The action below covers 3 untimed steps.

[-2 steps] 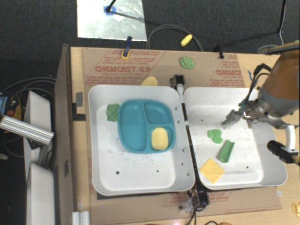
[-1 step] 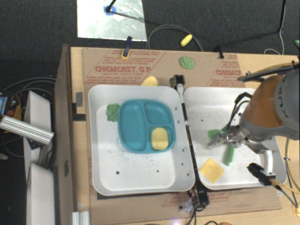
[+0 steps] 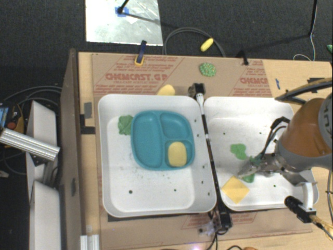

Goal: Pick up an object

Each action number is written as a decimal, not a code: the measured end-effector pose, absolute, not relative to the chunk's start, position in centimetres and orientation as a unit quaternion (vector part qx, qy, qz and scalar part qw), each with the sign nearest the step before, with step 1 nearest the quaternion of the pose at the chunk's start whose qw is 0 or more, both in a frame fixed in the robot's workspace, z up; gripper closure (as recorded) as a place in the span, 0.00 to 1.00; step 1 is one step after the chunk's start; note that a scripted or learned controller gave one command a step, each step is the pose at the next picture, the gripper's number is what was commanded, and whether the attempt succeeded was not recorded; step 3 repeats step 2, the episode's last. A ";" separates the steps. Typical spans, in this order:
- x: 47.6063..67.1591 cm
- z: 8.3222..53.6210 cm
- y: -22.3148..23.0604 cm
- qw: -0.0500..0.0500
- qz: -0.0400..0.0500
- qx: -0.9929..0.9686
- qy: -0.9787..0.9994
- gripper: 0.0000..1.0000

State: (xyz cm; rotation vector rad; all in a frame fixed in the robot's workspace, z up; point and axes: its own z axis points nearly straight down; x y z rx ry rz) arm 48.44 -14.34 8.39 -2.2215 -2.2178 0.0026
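Under claw (image 3: pixel 248 170), green object (image 3: pixel 239 150) partly hidden, seemingly.

We see two smooth, glossy white plastic bins (image 3: pixel 112 155) on a bench (image 3: pixel 182 72) of matt brown printed cardboard. The teal divided tray (image 3: pixel 151 145) looks like smooth plastic. A crinkled, shiny foil-like sheet (image 3: pixel 122 14) lies behind.
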 end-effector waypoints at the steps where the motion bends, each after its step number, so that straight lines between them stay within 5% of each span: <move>1: 57.1 8.5 -10.2 -0.003 -0.003 -0.703 -0.711 0.00; 2: 56.8 9.6 -10.5 -0.002 -0.002 -0.705 -0.709 1.00; 3: 56.8 9.6 -10.5 -0.002 -0.002 -0.705 -0.709 1.00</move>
